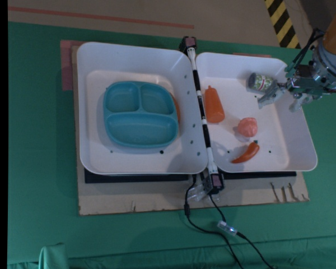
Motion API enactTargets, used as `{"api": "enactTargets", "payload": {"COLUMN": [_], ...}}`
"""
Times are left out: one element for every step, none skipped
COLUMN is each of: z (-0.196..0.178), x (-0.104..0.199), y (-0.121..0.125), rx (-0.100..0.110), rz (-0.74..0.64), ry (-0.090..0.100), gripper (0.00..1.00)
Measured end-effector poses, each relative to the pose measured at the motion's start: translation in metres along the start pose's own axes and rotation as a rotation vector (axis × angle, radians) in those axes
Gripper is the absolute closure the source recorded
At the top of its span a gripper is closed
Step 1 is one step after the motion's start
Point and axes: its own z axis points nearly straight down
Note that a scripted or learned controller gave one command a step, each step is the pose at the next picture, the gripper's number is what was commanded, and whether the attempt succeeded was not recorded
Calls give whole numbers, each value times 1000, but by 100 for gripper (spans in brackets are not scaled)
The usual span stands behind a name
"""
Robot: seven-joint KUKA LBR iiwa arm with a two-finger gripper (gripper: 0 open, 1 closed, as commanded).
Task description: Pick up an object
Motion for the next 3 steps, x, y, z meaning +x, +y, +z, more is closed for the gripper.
{"api": "enactTargets", "payload": {"z": [105,179,179], "x": [29,25,14], "y": [30,47,79], "rx": [-1,-11,-12], "rz": [0,0,-1], "ry": [0,-2,-1], "gripper": [0,0,0]}}
